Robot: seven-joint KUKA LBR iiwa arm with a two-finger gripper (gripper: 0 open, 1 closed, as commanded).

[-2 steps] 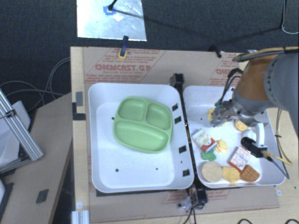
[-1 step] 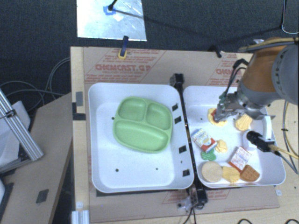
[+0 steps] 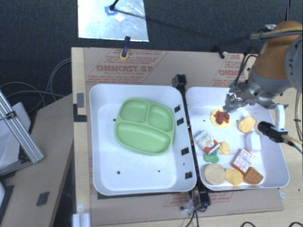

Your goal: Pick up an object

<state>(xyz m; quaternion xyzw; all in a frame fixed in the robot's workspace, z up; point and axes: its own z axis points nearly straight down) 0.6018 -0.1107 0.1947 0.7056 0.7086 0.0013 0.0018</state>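
Camera view: gripper point(image 3: 230, 102) just above red-yellow toy food point(image 3: 220, 118), finger state unclear. Drop straight, centre on it, avoid yellow piece point(image 3: 246, 124).

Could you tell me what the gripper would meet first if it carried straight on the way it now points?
Probably the red and yellow toy food, just beyond the gripper in the right bin; depth is unclear from this view.
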